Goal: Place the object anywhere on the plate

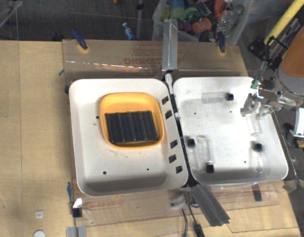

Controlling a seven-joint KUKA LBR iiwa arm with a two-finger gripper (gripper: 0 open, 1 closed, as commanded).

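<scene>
You see the yellow plate (132, 102) in the left bin (83, 132), bearing a dark ridged object (131, 127); the tool (255, 107), grip state indiscernible, hangs right of the plate.

My arm (295, 58) is cut off at the right edge; my claw (254, 107) fingers blur against the right bin (226, 127).
</scene>
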